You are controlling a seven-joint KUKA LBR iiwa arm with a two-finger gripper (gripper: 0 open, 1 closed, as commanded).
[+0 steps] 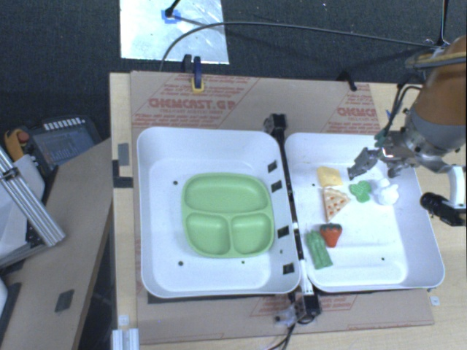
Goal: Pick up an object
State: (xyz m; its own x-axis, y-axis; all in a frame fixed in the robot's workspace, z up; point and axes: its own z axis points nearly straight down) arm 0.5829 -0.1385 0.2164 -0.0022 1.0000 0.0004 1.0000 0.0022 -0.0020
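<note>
Arm: grey with an orange band (444, 93), reaching in from the right, above the right bin's upper right part.
Gripper (373, 160): hangs over the right bin, just above and beside the toy food cluster; whether it is released or clenched I cannot tell, and nothing is visibly held.
Right bin (416, 268): white, shallow, holds all the loose items, grouped in its left half.
Yellow piece (329, 176): near the bin's upper left, just above the pizza slice.
Pizza slice (335, 202): pale triangle below the yellow piece.
Green leafy piece (359, 191): just right of the pizza slice, close under the gripper.
White piece (385, 192): just right of the green leafy piece.
Strawberry (331, 235): red, below the pizza slice.
Green bar (318, 250): touching the strawberry's left side, near the bin's left wall.
Left bin (157, 152): holds a green divided plate (227, 214) with three compartments.
Worktop (219, 97): cardboard sheet under both bins; a yellow-and-blue clamp (196, 73) sits at its far edge.
</note>
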